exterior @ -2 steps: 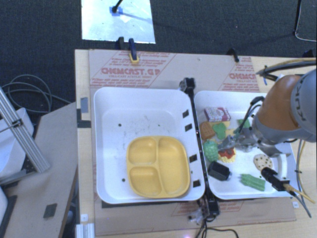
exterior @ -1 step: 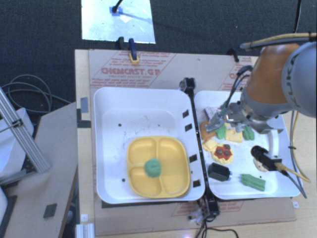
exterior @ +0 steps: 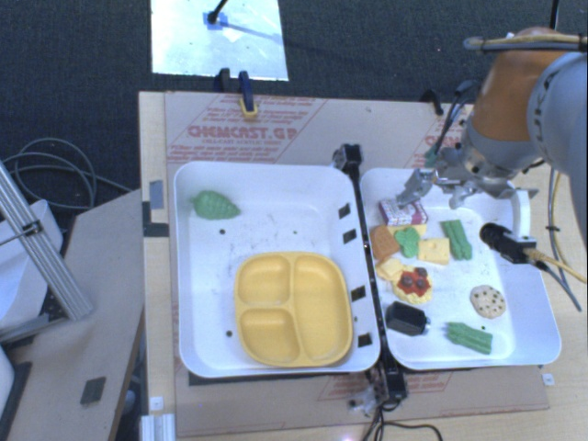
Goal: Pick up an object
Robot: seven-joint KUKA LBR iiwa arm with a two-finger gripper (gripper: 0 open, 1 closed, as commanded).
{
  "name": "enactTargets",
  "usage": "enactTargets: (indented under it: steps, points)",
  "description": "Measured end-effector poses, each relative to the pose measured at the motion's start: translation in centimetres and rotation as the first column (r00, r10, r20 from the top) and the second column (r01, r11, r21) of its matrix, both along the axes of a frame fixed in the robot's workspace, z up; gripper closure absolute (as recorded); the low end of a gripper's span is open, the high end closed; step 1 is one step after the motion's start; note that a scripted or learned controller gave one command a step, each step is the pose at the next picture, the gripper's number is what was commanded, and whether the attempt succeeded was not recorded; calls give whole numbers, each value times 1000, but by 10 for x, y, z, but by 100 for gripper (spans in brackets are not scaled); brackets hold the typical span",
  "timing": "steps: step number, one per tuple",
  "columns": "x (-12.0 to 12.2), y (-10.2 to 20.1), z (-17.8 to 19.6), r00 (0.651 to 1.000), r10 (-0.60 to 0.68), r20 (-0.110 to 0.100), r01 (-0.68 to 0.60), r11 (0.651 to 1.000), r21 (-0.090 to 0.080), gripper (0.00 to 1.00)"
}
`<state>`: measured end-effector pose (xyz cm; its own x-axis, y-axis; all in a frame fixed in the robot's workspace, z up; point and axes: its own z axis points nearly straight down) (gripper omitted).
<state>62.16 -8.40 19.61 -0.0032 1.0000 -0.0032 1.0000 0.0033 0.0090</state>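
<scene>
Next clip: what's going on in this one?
The arm reaches in over the right bin, which holds a pile of toy food. Its gripper hangs just above a pink box at the bin's far left; nothing shows between its fingers. The left bin holds a yellow tray and a green leaf.

Even, bright overhead light, soft shadows, slightly soft focus (glare on the white bins [exterior: 276, 177]).
</scene>
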Motion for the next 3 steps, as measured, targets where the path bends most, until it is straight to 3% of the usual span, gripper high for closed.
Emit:
enactTargets:
  steps: [1, 2, 3]
  points:
    - [-2, 2, 10, 1000, 5, -2, -5, 1000, 2, 100]
    - [50, 17, 113, 1000, 4, 6, -4, 1000, 1, 100]
    - [47, 139, 256, 1000, 13, 10, -13, 1000, 7, 100]
